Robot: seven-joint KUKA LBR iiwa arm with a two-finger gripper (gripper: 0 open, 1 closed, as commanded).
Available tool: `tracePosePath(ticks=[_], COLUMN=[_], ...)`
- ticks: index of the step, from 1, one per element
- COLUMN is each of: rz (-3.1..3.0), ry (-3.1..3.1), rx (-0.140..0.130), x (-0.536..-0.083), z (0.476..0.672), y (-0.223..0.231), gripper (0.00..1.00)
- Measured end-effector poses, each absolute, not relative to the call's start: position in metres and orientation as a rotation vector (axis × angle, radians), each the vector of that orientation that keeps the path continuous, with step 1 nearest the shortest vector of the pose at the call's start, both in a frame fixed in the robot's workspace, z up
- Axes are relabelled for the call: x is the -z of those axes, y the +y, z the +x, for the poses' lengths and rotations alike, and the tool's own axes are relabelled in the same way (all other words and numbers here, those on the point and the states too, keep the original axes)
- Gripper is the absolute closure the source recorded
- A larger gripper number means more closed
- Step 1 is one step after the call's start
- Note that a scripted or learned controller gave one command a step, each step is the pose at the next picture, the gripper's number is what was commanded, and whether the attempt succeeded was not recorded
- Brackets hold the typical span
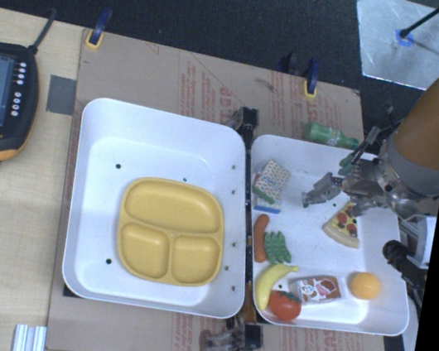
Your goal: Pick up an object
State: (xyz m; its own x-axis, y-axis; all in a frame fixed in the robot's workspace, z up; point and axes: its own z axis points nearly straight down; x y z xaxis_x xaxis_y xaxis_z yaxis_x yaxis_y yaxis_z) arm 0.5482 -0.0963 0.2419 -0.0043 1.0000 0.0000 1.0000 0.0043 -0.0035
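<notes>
The gripper point(336, 193) hovers with fingers spread wide, holding nothing, over the right bin point(370, 323) near its far edge, just beside a pizza slice point(344, 226) toward the bin's right edge.

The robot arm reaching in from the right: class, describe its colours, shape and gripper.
The arm is bulky and rounded, with an orange band above a grey wrist section. Its gripper is dark grey metal with thin fingers. Dark cables run along the wrist.

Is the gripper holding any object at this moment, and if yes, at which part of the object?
Nothing is held. The gripper hangs open above bare floor of the right bin, apart from the pizza slice beside it.
</notes>
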Motion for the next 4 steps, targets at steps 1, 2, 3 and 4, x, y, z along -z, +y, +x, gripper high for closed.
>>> tracePosePath(ticks=[1,2,3,4], rz=[-2.215,-2.212,-2.216,-2.213], ry=[-2.227,-2.228,-2.225,-2.226], rx=[-0.004,-0.003,-0.002,-0.004], x=[-0.092,-0.092,-0.092,-0.102], z=[0.544,0.588,0.657,0.657], y=[-0.211,-0.129,-0.092,-0.092], gripper=[0.0,0.0,0.0,1.0])
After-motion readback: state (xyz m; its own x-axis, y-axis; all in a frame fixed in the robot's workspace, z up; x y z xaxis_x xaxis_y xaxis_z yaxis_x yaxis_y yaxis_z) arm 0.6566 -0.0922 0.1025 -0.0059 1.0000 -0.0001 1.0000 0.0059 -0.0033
